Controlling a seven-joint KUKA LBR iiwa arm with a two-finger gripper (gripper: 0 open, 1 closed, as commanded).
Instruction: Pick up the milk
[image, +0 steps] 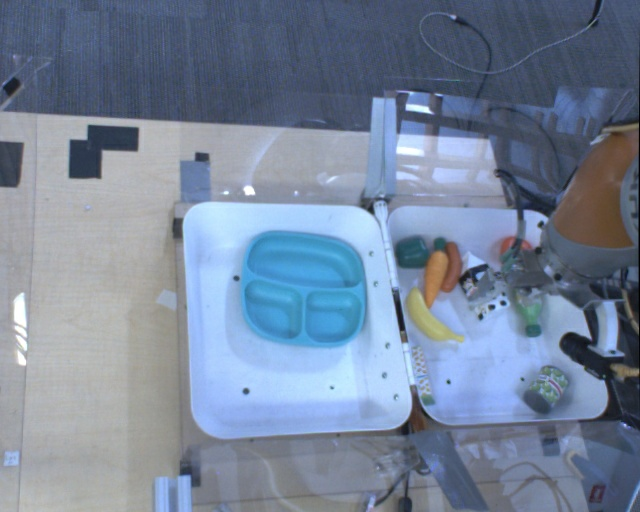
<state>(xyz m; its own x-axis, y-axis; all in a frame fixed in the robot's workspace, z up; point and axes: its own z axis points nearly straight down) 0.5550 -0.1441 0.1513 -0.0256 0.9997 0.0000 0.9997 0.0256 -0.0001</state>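
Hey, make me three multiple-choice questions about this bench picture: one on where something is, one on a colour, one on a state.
1. Where is the divided plate?
A. in the left bin
B. in the right bin
C. on the bare bench

2. What colour is the divided plate?
A. red
B. light blue
C. black

3. How does the banana lie?
A. inside the divided plate
B. on the right bin's floor beside the carrot
C. outside both bins

Key: 1 A, the plate sits in the middle of the left bin. 2 B, it is light blue against the white bin. 3 B, the banana rests on the floor of the right bin, just below the carrot.
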